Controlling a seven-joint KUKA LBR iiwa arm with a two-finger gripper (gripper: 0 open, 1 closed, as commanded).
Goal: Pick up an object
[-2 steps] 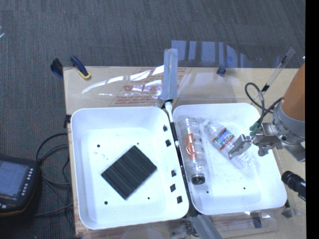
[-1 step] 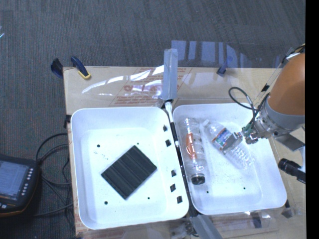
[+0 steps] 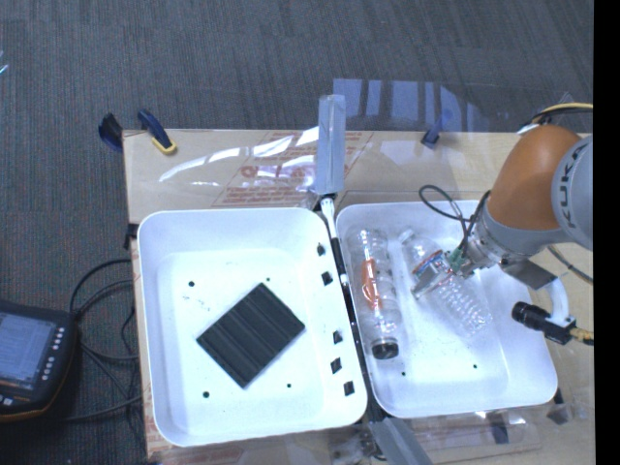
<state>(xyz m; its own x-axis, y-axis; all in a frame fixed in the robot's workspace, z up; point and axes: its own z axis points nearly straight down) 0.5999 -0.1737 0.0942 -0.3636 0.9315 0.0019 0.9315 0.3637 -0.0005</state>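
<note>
Jaws at clear plastic bottle [image 3: 455, 303], opening unclear

The arm [image 3: 542, 197] is grey with a rounded orange band (glossy), and 1 black cable [image 3: 448, 211] loops off it.

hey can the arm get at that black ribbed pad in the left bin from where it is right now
Probably yes. The black ribbed pad lies flat by itself in the left bin, uncovered. The gripper sits over the right bin, so it must cross the divider.
</note>
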